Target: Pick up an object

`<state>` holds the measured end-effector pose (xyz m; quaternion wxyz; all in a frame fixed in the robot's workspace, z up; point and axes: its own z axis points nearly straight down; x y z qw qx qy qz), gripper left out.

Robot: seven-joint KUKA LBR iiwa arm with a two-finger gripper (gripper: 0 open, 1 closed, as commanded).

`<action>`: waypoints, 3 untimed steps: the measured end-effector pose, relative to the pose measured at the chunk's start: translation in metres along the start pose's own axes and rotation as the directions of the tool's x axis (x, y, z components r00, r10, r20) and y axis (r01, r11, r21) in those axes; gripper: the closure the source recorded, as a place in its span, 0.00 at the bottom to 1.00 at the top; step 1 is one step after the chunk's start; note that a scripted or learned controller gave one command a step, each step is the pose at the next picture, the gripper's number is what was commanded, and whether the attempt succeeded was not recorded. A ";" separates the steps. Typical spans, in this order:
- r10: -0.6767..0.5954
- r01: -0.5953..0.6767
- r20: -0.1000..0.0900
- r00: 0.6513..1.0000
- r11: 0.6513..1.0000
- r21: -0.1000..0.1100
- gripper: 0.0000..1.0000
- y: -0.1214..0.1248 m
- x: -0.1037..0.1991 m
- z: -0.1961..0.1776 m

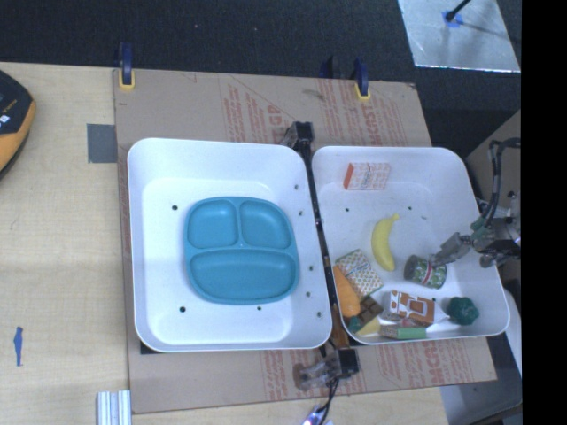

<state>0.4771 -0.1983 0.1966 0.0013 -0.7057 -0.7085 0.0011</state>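
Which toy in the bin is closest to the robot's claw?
The small can, lying right beside the gripper in the right bin. The banana and the green toy sit farther away.

My pincer [452,246] is a slim grey metal piece with a pale, dull sheen. Behind it my wrist is a cluster of grey and dark fittings with small teal-green touches, and thin dark cables loop up from it in curves.

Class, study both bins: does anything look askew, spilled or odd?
Nothing is spilled. The can lies on its side in the right bin, and toys crowd its near edge. The blue divided plate sits flat in the left bin.
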 end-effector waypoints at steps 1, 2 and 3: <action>-0.007 0.007 0.000 1.000 1.000 -0.005 0.00 0.035 0.074 0.102; -0.004 0.004 0.003 1.000 1.000 -0.009 0.00 0.093 0.093 0.102; -0.003 0.003 0.001 1.000 1.000 0.001 1.00 0.090 0.092 0.094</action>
